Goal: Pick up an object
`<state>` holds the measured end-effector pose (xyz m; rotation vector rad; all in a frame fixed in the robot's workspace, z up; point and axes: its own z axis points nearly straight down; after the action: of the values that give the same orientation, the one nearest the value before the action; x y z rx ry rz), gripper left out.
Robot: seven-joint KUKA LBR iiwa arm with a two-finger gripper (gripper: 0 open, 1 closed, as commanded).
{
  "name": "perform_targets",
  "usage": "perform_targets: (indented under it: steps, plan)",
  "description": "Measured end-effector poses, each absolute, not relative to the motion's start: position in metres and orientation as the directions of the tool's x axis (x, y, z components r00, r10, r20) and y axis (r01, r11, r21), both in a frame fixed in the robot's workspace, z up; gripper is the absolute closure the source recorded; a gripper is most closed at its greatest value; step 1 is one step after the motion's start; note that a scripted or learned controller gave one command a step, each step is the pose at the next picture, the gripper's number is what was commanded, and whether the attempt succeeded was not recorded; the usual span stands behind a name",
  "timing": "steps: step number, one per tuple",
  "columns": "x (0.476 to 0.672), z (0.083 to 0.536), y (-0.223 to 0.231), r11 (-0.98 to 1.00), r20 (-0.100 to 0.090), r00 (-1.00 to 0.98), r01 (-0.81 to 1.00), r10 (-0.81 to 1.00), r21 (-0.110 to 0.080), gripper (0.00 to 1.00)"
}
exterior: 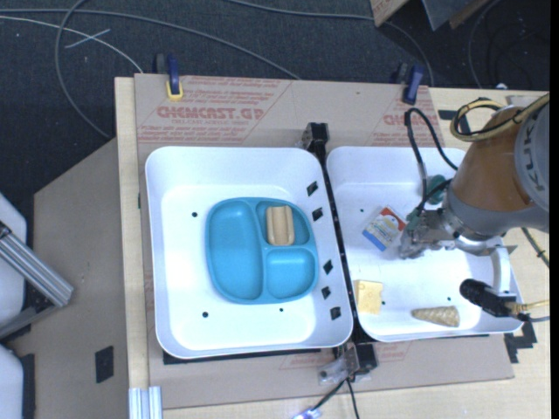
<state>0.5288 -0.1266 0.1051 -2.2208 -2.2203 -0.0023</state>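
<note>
Tool (410, 244) of the grey arm hangs low in the right white bin (349, 177), just beside a small blue-and-white packet (382, 229); its grip I cannot tell. Nearer the front edge lie a yellow wedge (369, 296) and a tan cone (437, 316).

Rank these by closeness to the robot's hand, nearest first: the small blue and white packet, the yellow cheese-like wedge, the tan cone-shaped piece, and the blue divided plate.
Measured from the hand, in the right bin:
1. Small blue and white packet, just to its left in the picture.
2. Yellow cheese-like wedge and tan cone-shaped piece, both along that bin's near edge; too close to call.
3. Blue divided plate, in the left bin.
</note>
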Motion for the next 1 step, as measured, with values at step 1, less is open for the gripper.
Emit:
perform_targets:
  steps: [1]
  plan:
    - [0.5332, 0.1589, -0.1371, 0.000, -0.002, 0.000, 1.000, 1.000, 0.006, 1.00]
